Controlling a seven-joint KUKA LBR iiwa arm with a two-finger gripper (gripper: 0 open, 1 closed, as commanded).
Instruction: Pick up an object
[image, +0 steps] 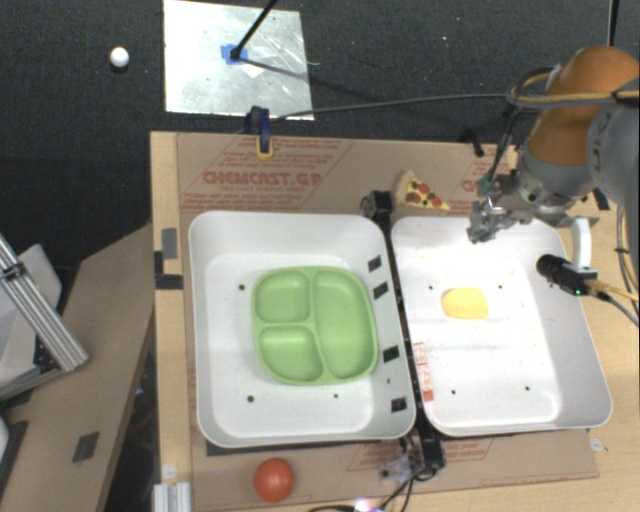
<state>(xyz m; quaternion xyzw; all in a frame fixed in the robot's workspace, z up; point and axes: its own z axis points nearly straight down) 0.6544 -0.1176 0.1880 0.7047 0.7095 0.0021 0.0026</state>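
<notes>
The gripper (484, 226) hangs over the right bin (560, 395) at its twelve o'clock rim, nothing between its tips as far as the view shows; whether it is spread or pressed together cannot be told at this size. The likeliest target, a yellow piece (465, 303), lies untouched on the bin floor toward six o'clock of the gripper, apart from it, so the pick appears not yet begun: descent, closing and lift all remain. The arm (580, 120) enters from three o'clock, its orange band high, wrist angled down and inward. The green tray (312, 325) sits in the left bin (225, 400) (not a likely pick).
</notes>
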